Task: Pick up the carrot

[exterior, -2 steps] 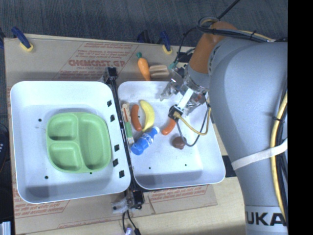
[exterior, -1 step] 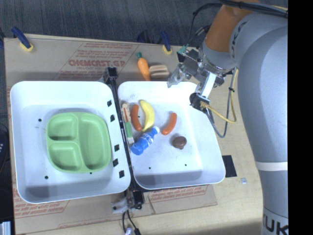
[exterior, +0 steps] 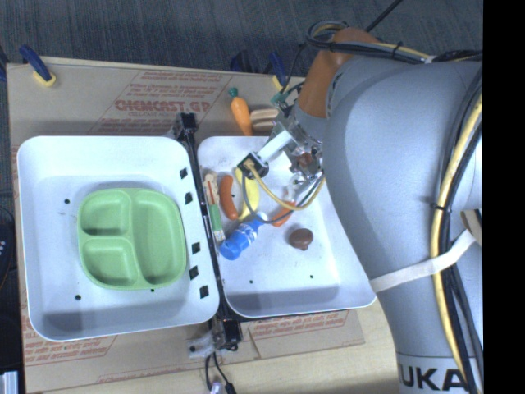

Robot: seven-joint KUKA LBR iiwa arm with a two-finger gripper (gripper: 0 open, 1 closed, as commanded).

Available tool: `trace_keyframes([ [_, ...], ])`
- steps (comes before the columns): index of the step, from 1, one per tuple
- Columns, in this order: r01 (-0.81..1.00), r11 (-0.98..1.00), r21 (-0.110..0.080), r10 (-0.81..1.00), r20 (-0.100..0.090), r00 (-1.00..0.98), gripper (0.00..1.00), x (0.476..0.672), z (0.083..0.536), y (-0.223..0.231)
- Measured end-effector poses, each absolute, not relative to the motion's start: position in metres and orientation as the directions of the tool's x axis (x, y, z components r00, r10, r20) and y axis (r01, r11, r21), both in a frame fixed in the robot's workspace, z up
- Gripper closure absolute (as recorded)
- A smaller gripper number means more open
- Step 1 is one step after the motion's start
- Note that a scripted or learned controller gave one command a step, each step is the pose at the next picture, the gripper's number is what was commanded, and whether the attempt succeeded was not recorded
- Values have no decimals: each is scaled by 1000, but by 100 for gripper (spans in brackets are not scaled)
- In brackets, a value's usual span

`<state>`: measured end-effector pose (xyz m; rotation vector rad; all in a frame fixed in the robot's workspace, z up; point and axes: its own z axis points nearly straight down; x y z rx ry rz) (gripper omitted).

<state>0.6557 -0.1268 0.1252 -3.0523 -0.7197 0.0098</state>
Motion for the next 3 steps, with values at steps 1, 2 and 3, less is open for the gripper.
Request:
trace_keyframes([
  [1,452,-892,-11,452,-7,892,100,656,136,-126],
  [2,448,-894,-3,448,0,894,100,643,262,-42],
  [3,491,-871,-5,491,-4,871,100,612,271,4],
])
